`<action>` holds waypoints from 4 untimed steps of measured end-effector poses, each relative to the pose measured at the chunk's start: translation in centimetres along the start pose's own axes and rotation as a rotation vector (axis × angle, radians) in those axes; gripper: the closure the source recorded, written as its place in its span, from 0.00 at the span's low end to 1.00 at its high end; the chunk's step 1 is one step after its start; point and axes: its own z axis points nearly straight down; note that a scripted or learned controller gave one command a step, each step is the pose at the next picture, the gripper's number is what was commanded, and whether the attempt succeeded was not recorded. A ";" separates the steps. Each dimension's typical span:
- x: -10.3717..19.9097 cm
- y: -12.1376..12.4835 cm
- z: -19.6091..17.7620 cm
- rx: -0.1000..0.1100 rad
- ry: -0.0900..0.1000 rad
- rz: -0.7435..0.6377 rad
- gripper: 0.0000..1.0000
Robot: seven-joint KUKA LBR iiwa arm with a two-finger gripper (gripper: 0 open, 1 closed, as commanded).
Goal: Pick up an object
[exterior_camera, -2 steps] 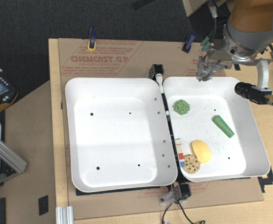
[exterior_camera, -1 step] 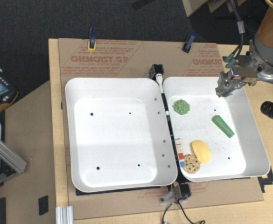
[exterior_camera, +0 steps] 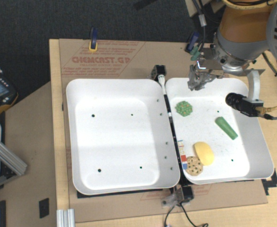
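Observation:
The right bin [exterior_camera: 252,167] holds a round bumpy green object [exterior_camera: 184,109], a green oblong piece [exterior_camera: 226,127], a yellow rounded object [exterior_camera: 204,152] and a brown speckled cookie-like disc [exterior_camera: 193,165]. A small red and blue item [exterior_camera: 184,158] lies by the bin's left wall. My gripper [exterior_camera: 196,83] hangs over the bin's far left corner, above and behind the bumpy green object, with nothing seen between its fingers.
The left bin [exterior_camera: 81,126] lies beside the right one, a black divider rail [exterior_camera: 169,112] between them. A black cylindrical part [exterior_camera: 242,104] on the arm sticks out over the right bin's far right. Cardboard [exterior_camera: 105,56] underlies both bins.

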 end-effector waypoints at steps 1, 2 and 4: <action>4.9 -4.3 0.7 0.006 0.001 0.001 1.00; 10.0 -5.8 -1.5 -0.003 0.001 0.000 1.00; 8.6 -10.3 -11.5 -0.006 0.001 0.001 1.00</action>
